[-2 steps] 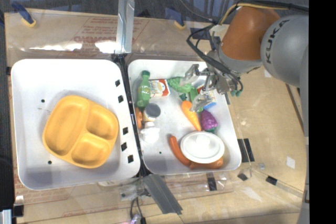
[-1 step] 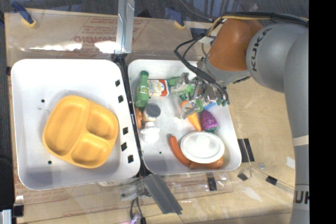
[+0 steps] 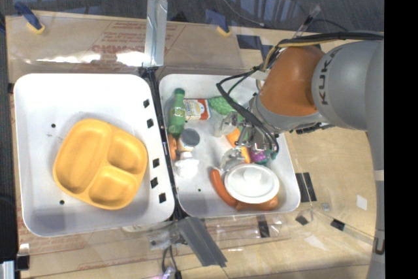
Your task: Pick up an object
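My gripper (image 3: 253, 144) hangs low over the right bin (image 3: 287, 170), under the orange wrist band (image 3: 294, 82). It sits among the clutter just above a white round bowl (image 3: 251, 183). A small purple and yellow item (image 3: 259, 155) lies right at its tip, and an orange piece (image 3: 233, 137) lies just to its left. I see nothing lifted. A green bottle (image 3: 177, 112) lies along the bin's left wall, with a red-and-white packet (image 3: 196, 110) and a green leafy toy (image 3: 222, 105) beside it.
An orange sausage-like toy (image 3: 220, 184) curves around the bowl's left and front. A grey disc (image 3: 190, 138) and a white lump (image 3: 185, 166) lie near the left wall. The left bin (image 3: 39, 206) holds a yellow divided plate (image 3: 99, 162). Black cables (image 3: 235, 85) loop by the wrist.
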Robot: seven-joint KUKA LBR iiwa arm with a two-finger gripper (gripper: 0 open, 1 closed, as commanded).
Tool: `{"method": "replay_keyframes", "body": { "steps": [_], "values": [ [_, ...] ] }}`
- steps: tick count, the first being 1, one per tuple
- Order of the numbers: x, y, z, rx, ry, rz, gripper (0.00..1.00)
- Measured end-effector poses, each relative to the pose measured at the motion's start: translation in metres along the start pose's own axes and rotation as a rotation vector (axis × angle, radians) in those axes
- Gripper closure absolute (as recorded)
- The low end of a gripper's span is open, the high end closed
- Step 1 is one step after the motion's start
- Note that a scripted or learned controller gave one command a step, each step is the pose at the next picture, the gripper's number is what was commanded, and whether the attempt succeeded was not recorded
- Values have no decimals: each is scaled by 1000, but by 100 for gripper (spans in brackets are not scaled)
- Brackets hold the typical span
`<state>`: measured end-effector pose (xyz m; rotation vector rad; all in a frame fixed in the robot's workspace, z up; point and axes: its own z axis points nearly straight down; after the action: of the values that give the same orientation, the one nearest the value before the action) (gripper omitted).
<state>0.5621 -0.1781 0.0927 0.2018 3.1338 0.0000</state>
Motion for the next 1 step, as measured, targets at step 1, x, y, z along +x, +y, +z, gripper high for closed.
{"method": "replay_keyframes", "body": {
  "steps": [1],
  "values": [
    [-2, 1, -11, 0, -3, -6, 100]
  ]
}}
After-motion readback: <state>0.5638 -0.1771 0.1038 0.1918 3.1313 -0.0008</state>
